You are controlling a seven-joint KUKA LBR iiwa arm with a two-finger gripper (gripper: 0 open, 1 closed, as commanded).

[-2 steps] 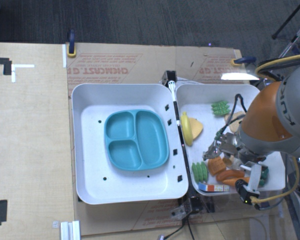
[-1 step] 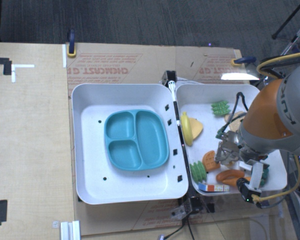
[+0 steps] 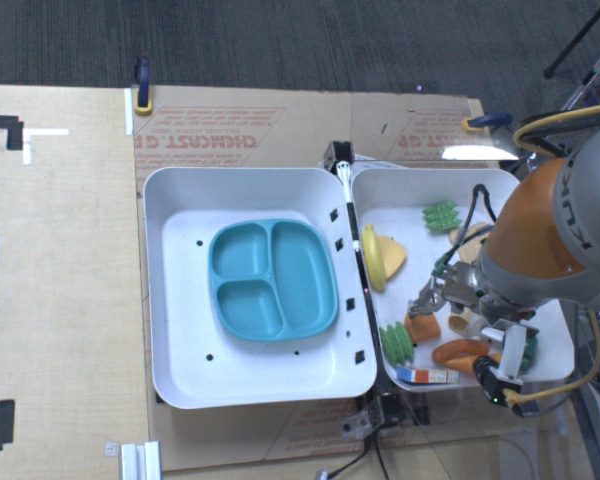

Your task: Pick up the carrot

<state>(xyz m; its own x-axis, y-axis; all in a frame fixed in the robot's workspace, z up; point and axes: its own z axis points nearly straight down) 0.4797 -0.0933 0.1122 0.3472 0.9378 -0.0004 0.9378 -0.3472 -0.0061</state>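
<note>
Two white bins sit on the desk. The carrot [image 3: 461, 352] lies low in the right bin [image 3: 400, 196], not picked up yet. The hand [image 3: 446, 293] hovers just above; its grip I cannot tell.

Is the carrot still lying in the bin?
Yes: the carrot lies flat on the right bin's floor near its front edge, just beside the gripper.

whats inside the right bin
The right bin holds a banana, a cheese wedge, two green items, a carrot and a small box. The arm covers its right part.
</note>
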